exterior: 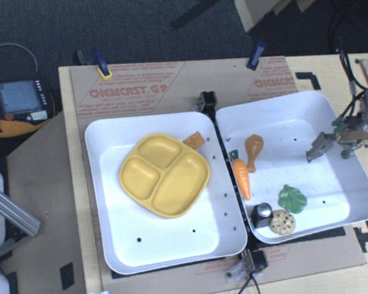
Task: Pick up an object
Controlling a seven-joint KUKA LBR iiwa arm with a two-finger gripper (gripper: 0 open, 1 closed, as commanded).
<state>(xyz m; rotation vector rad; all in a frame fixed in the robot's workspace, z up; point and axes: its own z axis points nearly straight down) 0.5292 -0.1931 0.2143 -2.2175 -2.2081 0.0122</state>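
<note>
The right bin (320, 110) holds an orange carrot (241, 178) near its left wall. A brown drumstick (254, 149) lies just right of the carrot. Toward the front lie a green leafy piece (292, 199), a speckled cookie (282, 221) and a small black and silver object (261, 213). My gripper (331, 152) hangs over the right side of this bin, open, with nothing between its fingers. It is well to the right of all these objects.
The left bin (112, 199) carries a yellow divided plate (165, 174), with a small brown block (193, 140) at the plate's back right corner. The bins stand on a cardboard sheet (166, 81) held by clamps.
</note>
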